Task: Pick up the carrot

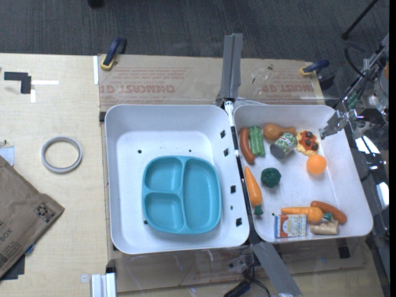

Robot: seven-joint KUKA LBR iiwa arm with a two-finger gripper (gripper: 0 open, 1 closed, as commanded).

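Lying along the left wall of the right-hand bin (362,218), centre-right of the frame, the carrot (252,189) runs lengthwise up and down the picture, green stub at its lower end, orange body smooth and tapered. My gripper (331,127) hangs at that bin's upper right rim; its state I cannot tell. Beyond, cardboard-covered bench (154,79) meets dark carpet (185,11).

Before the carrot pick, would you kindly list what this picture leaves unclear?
- Pincer: small and blurred at the right bin's edge; finger state unreadable.
- Arm: cut off by the camera view's right edge.
- Carrot: its green tip lies in shadow against the bin wall.
- Small carton: print too small.
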